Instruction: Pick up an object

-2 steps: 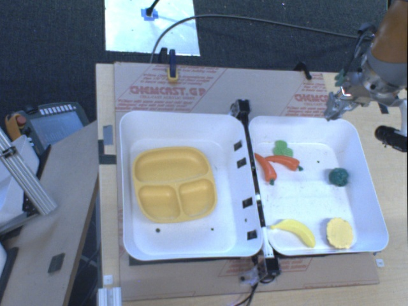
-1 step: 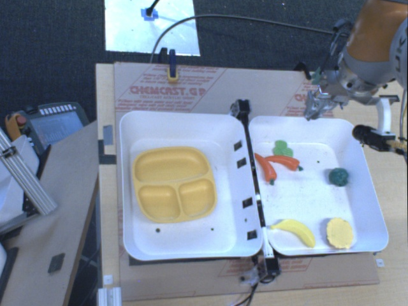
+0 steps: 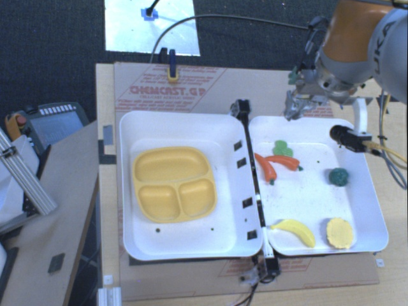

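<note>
Progress: we judge nothing picked yet | gripper [image 3: 298, 109] hangs over right bin's [image 3: 376, 199] far rim, jaws' state we cannot tell (nothing seen held) | candidates lie inside: carrots [image 3: 275, 164], banana [image 3: 295, 231] | left: descend, grasp, lift

Dark carpeted floor [image 3: 51, 37] beyond the far edge of the wooden surface [image 3: 105, 190]. A pale square sheet [image 3: 150, 18] lies on the floor; a teach pendant [image 3: 54, 125] rests at left.

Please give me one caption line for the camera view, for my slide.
Gripper above the right bin's far rim; left bin holds a yellow tray.
</note>
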Controlling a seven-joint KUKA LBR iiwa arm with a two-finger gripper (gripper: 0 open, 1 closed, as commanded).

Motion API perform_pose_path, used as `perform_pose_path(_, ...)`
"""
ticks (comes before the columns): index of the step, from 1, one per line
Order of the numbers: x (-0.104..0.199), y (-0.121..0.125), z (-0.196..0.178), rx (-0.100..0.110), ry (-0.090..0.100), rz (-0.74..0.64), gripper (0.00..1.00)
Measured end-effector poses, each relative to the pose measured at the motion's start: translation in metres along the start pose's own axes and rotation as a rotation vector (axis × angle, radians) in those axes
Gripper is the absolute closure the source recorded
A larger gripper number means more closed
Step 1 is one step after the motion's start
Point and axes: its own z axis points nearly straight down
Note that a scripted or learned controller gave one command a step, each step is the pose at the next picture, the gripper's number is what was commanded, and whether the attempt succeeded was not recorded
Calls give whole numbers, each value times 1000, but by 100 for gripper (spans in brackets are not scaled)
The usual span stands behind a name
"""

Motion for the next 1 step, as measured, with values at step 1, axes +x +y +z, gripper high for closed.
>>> perform_pose_path(1, 52, -17, 9, 2, 1, -1, 100)
